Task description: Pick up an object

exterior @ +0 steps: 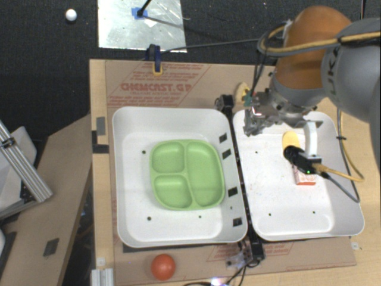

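Note:
My gripper [253, 126] hangs over the far left corner of the right bin [333, 225], close to the wall between the two bins. A small yellow object [290, 138] lies in that bin just to the right of the gripper, partly hidden by the wrist hardware. A small red and white box [306, 178] rests further toward the front, near the bin's middle right. Nothing is visibly held.
The left bin [128, 219] holds a green divided plate [186, 174]. An orange ball [162, 266] sits on the bench in front of the bins. A pale yellow thing [242, 90] lies behind the right bin. The arm's bulk covers the right bin's far side.

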Controlling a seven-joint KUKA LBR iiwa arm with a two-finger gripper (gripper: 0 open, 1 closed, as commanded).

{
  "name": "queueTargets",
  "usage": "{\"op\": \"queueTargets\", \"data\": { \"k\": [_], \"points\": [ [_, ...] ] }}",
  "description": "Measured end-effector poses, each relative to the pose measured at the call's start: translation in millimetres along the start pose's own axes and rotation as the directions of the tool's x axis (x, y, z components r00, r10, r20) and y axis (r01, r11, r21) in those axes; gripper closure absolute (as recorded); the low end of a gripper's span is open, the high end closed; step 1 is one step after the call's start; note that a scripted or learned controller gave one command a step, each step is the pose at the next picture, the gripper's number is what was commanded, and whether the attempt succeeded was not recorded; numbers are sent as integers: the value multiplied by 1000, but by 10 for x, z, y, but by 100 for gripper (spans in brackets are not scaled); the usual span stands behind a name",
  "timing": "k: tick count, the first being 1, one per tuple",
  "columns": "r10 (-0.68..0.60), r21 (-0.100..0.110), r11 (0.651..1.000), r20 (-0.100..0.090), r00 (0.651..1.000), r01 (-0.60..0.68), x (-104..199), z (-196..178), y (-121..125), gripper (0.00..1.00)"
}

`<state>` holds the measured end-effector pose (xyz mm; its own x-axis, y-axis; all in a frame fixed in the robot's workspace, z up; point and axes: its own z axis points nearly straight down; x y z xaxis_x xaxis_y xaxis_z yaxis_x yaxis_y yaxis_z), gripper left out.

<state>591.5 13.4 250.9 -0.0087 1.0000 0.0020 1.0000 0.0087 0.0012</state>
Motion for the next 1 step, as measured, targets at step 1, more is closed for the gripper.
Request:
{"op": "queueTargets", "data": {
  "k": [1],
  "points": [
    [-2,-1,1000,-1,1000,2,615,-2,-52,100]
  ]
}}
